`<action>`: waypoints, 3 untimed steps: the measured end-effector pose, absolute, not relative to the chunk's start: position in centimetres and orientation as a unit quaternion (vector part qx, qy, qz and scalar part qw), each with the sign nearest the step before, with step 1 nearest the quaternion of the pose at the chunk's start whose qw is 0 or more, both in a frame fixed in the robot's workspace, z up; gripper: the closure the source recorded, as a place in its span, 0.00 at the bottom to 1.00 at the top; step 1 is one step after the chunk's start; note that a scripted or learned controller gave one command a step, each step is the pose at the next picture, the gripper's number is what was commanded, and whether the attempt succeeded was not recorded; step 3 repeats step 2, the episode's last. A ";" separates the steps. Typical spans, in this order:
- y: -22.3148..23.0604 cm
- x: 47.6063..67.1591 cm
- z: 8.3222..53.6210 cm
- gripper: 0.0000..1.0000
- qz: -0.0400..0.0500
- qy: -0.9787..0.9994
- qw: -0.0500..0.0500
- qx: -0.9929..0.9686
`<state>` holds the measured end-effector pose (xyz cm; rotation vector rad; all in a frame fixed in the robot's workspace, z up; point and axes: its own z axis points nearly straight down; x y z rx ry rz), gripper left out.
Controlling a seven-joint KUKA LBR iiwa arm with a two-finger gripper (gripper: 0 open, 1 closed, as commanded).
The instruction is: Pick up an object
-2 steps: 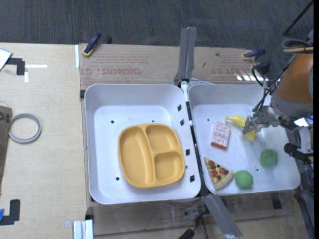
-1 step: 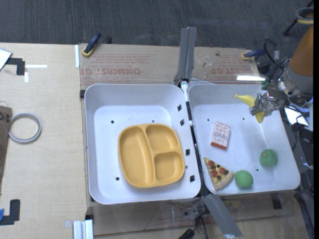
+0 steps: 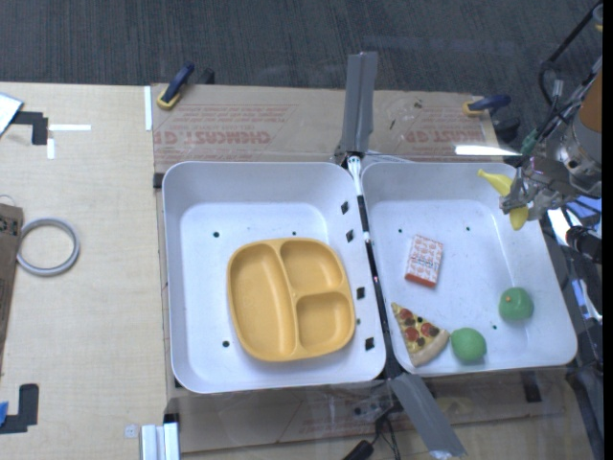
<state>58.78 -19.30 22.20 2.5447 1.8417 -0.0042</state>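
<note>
Nearest the camera, along the front wall of the right bin (image 3: 565, 353), lie a pizza slice (image 3: 419, 333) and a green ball (image 3: 468, 344), just apart from each other, with a green apple (image 3: 516, 304) a little farther back and toward the right wall. All three rest loose on the bin floor, free for the taking, which fits a task that names no particular object. Beside them the left bin (image 3: 182, 257) bears a yellow tray (image 3: 290, 298) with three compartments, lying flat and slightly turned. Farther back, near the middle of the right bin, a small red-and-white packet (image 3: 423, 260) lies flat, well apart from the rest. At the far right corner the gripper (image 3: 528, 195) hangs over the bin's edge, and a banana (image 3: 508, 195) shows at its tip, one yellow end sticking out toward the bin's back wall and another bit below. It looks pinched between the fingers and raised off the floor, though the tip is small and cluttered with cables, so I judge this rather than see it plainly. If the hold is real, the pick is nearly done; a grip so near the fruit's end could let it swing or slip. Off to the left, on the bench (image 3: 86, 353), lies a tape roll (image 3: 45, 246).
</note>
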 end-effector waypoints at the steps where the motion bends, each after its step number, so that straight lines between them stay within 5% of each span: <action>1: -19.3 58.8 23.0 1.00 -0.003 0.587 0.000 0.809; 3: -21.2 60.4 20.6 1.00 -0.001 0.530 0.000 0.848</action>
